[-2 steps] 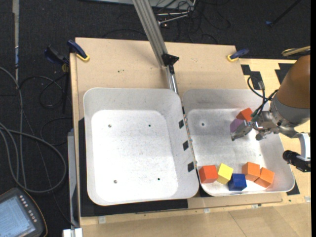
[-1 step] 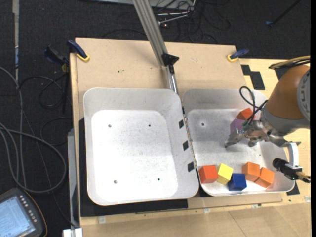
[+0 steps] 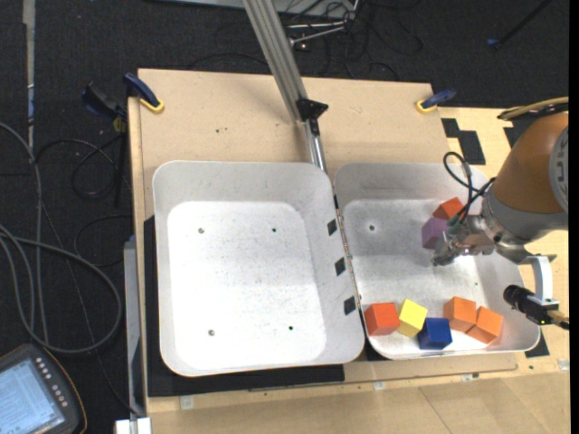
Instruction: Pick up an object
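My gripper (image 3: pixel 450 250) reaches from the right into the right bin (image 3: pixel 380 188), low over its floor. A purple block (image 3: pixel 433 232) lies just left of it, touching or nearly touching the fingers. An orange block (image 3: pixel 447 210) sits behind the purple one. Along the bin's front edge lie a red-orange block (image 3: pixel 382 317), a yellow block (image 3: pixel 412 316), a blue block (image 3: pixel 435 333) and two orange blocks (image 3: pixel 463 312) (image 3: pixel 488 323). The arm's body hides the fingertips.
The left bin (image 3: pixel 172 242) stands beside the right one on a wooden bench (image 3: pixel 226 107). A metal pole (image 3: pixel 276 48) slants in from the top toward the seam between the bins. Clamps (image 3: pixel 143 91) (image 3: pixel 434 100) grip the bench's back corners.
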